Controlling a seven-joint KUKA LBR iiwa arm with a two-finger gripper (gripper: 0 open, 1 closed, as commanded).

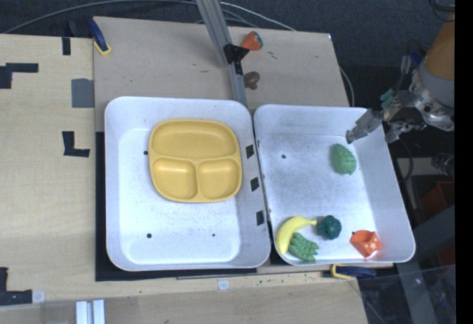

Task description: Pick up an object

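Arm (443, 71) cut off at the right edge of the camera view; only the wrist end and orange band visible. Gripper (363, 130) reaching over the upper right rim of the right bin (295, 130), above and just right of the light green object (343, 160). Finger detail dark and small against the bin rim; open or closed: cannot tell. Nothing seen held.

Light green object lying in the upper right part of the right bin, apart from the rest, roughly oval, long axis near vertical in the view. Kind of item hard to make out.

Along the lower edge of the right bin: yellow banana (290, 229), curved, long axis running up-right, touching a green ridged piece (303, 247) below it; dark green round item (329, 226) at the banana's right tip; orange-red item (366, 242) near the lower right corner, shape unclear.

Left bin (126, 167) carrying a yellow three-compartment plate (195, 160). Both bins on a wooden worktop (148, 56).
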